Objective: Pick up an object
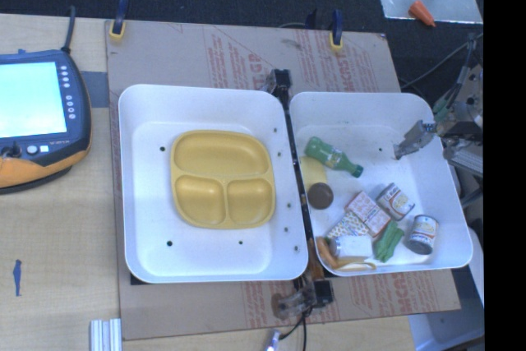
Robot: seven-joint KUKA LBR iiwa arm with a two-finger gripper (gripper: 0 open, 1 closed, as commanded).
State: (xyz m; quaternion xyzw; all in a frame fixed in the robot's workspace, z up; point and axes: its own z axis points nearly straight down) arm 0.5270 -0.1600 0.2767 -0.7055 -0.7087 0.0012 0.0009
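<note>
Green bottle [333, 157] left of the gripper [408, 144] (well apart), right bin [444, 177]

The gripper [408, 145] reaches in from the right and hangs near the top right corner of the right bin [370, 106].

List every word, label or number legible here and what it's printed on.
None can be read.
Cardboard sheet: red print, too blurred.
Cans and box: labels too small.
Green bottle: label too small.
Pendant: screen washed out, button marks too small.
</note>
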